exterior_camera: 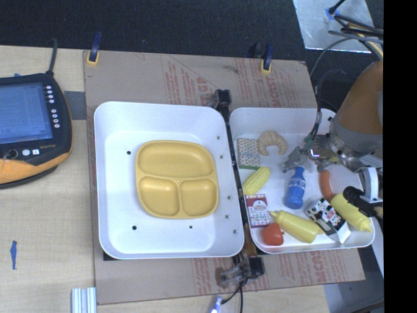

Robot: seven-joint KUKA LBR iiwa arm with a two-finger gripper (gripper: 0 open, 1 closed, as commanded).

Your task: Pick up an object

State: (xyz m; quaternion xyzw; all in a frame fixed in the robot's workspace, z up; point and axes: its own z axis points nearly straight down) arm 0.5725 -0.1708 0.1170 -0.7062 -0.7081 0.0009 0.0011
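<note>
Two white bins sit side by side on the bench. The left bin (111, 233) holds a yellow divided tray (176, 178), lying flat in its middle.

Over to the right bin (251, 117), and this one is busy. A croissant (272, 142) lies near the back, with a small patterned packet (247, 152) just beside it on the left. In front of that packet lies an ear of corn (255, 180), tilted, and nearer still a red and white box (258, 211) against the bin's left wall. A red tomato-like piece (272, 236) sits at the front, touching the tip of a yellow squeeze bottle (296, 225) that lies on its side. A blue bottle (296, 188) stands in the middle of the bin. Further right lie an orange sausage-shaped piece (326, 184), a black and white patterned item (324, 214), and a second yellow bottle (352, 212) with a black cap.

The arm (358, 109) reaches in from the right, its orange band bright above the wrist. The gripper (303, 155) hangs over the right bin, just behind the blue bottle and to the right of the croissant. Whether it is open or closed, I cannot tell from this angle, and nothing is seen held in it.

A tablet-like control pad (29, 126) with an orange underside rests on the bench at far left.
</note>
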